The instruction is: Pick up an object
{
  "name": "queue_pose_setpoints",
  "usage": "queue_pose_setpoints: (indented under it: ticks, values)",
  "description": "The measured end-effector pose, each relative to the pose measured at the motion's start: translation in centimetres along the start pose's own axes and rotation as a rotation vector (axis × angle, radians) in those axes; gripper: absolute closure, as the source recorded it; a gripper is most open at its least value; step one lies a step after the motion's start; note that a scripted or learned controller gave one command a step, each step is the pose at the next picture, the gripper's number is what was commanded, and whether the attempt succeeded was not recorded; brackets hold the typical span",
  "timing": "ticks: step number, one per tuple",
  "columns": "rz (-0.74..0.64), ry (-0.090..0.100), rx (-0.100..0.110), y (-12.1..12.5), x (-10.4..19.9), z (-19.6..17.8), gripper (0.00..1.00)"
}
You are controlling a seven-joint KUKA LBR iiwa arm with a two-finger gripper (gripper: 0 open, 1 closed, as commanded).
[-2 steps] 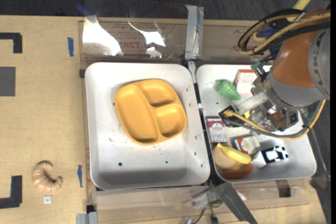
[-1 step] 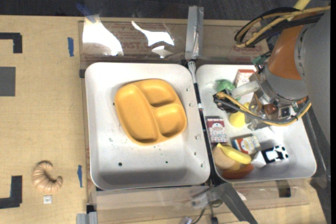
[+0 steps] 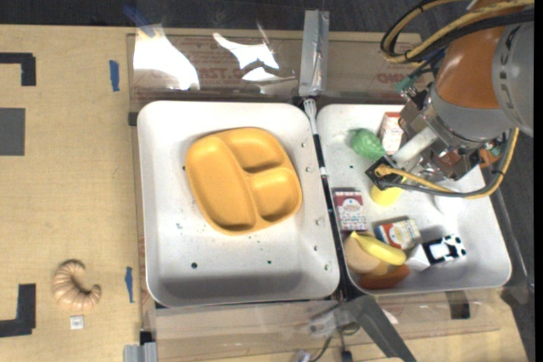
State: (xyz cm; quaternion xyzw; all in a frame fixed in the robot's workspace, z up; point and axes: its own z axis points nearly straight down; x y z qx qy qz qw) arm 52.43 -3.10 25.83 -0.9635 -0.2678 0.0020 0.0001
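Pincer (image 3: 439,165) over right bin (image 3: 496,254), half-hidden yellow ball (image 3: 387,197) alongside.

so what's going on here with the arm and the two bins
The grey and orange arm is over the right bin, with its pincer low near the back, close to a green lump, a small yellow ball and a little carton. Whether it has hold of anything can't be seen. A banana and a card box lie nearer the front. The left bin holds a yellow divided plate.
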Motion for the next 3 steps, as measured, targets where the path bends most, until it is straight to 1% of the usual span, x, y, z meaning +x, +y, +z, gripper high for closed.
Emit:
queue_pose_setpoints:
  ticks: [1,2,3]
  values:
    - [0.338,0.0,0.0,-5.1,0.7,-1.4,1.0]
    - [0.345,0.003,-0.002,1.8,0.7,-8.2,1.0]
    - [0.301,-0.002,0.002,-4.7,-2.3,-6.9,1.0]
